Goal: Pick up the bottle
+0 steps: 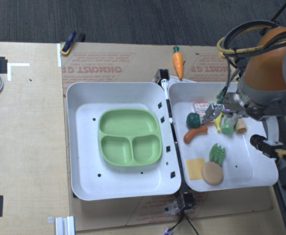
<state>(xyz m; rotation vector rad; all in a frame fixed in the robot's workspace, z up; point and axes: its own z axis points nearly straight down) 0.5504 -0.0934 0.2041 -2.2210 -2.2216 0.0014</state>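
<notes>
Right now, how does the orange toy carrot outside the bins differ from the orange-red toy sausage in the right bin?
The orange toy carrot has a green top; the orange-red toy sausage is one colour throughout. The carrot lies on the cardboard beyond the bins, pointing toward them; the sausage lies slantwise inside the right white bin. The carrot tapers; the sausage is rounded and slightly bent. Both are small elongated play foods.

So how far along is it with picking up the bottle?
Done: the arm has reached into the right bin, with the gripper low over the toy cluster. In hand: nothing visibly; a small green bottle-like item sits just below it, but whether it is gripped can't be told. Left: securing the grasp and lifting.
</notes>
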